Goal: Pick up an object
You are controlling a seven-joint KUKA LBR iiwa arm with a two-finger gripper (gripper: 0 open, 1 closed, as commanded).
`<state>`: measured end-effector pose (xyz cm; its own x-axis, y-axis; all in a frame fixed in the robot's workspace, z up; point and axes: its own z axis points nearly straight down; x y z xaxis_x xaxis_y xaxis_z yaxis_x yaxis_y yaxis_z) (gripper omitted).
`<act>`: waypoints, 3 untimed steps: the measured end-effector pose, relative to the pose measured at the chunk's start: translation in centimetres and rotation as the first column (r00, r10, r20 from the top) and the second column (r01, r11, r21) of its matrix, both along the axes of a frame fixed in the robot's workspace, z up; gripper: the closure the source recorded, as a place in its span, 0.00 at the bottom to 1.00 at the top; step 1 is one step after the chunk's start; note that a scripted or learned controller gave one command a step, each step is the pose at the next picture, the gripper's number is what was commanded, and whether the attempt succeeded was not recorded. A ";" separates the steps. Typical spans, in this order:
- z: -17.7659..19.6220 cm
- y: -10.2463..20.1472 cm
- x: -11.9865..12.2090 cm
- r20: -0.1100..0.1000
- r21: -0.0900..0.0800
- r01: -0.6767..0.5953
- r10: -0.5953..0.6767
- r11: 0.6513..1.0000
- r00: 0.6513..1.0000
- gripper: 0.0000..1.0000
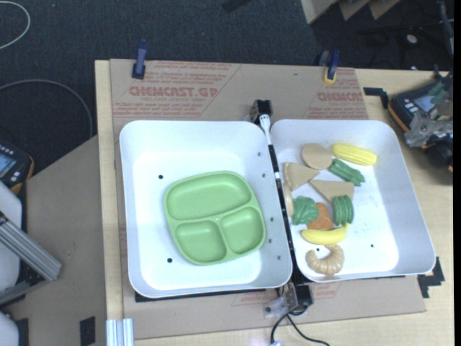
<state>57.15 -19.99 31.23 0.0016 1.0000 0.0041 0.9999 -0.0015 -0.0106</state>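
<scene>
1. Objects for picking: a heap of toy foods in the right bin point(403, 193), among them a yellow corn cob point(353, 153), a yellow banana point(324, 234), a green leafy piece point(303, 209) and a tan curled piece point(324, 259).
2. Left bin point(140, 193): holds 1 green divided tray point(214, 216).
3. Gripper point(426, 127): at the right bin's far right corner, well apart from the heap; how far open it is cannot be told, and nothing is seen in its hold.
4. Risk: the pieces touch and overlap, so a descent may likely strike 2 at once or nudge 1 aside.
5. Risk: flat tan wedges point(331, 189) probably slip from a pinch.
</scene>
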 end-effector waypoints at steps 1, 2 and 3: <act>-13.2 -2.4 9.4 0.023 -0.009 -0.005 0.005 1.000 1.000 1.00; 7.0 -1.6 5.3 0.026 -0.010 -0.002 0.003 1.000 1.000 1.00; 0.7 -2.4 9.7 0.016 -0.007 -0.003 0.003 1.000 1.000 1.00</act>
